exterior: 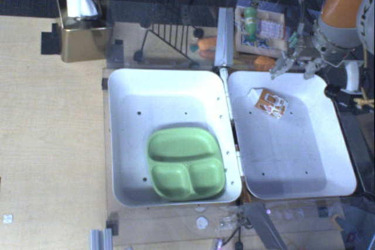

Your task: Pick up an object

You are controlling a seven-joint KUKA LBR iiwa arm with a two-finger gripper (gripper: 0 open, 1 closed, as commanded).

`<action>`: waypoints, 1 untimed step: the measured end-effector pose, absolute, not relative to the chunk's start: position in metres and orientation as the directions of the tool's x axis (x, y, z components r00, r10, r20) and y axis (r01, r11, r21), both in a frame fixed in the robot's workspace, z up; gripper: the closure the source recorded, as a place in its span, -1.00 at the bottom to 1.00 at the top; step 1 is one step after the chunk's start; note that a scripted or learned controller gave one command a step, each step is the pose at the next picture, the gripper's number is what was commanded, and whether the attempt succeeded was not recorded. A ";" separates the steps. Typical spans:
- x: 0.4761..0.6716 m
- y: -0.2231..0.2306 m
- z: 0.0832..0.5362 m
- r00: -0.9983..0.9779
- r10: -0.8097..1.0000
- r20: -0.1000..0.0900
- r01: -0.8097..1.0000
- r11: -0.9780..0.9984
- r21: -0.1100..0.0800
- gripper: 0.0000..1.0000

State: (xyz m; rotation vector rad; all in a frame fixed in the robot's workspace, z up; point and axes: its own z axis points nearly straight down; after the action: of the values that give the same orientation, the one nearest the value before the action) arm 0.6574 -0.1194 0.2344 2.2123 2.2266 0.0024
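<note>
A small flat packet (white with orange-red print) lies tilted in the right bin's upper left part.

tissue box beyond the left bin, wire rack behind it

There are two shallow white bins. One green plastic tray with three sections lies in the left bin. One small orange and white packet lies in the right bin.

No text can be read; the print on the small packet is too blurred
</note>
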 end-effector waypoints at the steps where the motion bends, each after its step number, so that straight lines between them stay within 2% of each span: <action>1: 0.616 -0.105 0.115 -0.049 0.999 -0.009 0.998 0.049 0.025 -1.00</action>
State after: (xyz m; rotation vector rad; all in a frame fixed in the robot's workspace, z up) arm 0.6156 -0.1047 0.1149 2.1499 2.2581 0.0191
